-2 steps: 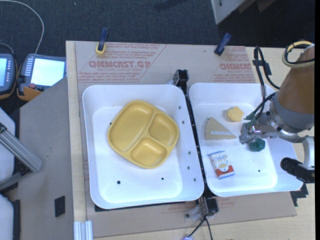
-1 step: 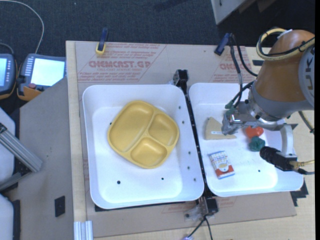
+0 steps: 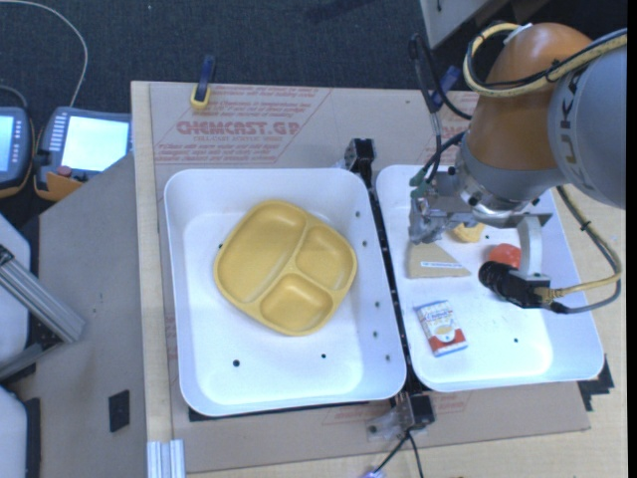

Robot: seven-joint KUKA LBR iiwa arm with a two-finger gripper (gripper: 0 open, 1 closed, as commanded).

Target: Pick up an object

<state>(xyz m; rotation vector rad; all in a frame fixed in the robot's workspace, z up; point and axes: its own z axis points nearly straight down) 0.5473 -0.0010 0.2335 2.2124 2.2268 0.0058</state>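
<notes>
Tan wedge-shaped flat piece [image 3: 435, 262]: lies in the right white bin [image 3: 557, 366], near its left wall, just below the end effector.
Small yellow rounded object [image 3: 466, 233]: just right of the end effector, partly hidden by the arm.
Red-orange rounded object [image 3: 505, 255]: right of the tan wedge, partly behind a black cable fitting [image 3: 513, 285].
Small red, white and blue packet [image 3: 440, 328]: flat on the right bin's floor, below the tan wedge and apart from it.
End effector [image 3: 426, 222]: low over the upper left part of the right bin, just above the tan wedge; whether it is clenched or released cannot be told, and nothing is seen in its grip.
Grey arm with orange band [image 3: 528, 98]: reaches in from the right above the right bin.
Left white bin [image 3: 189, 297]: holds a yellow plastic tray with three compartments [image 3: 287, 266] near its middle.
Desk [image 3: 149, 217]: brown cardboard sheet with red print under both bins.
</notes>
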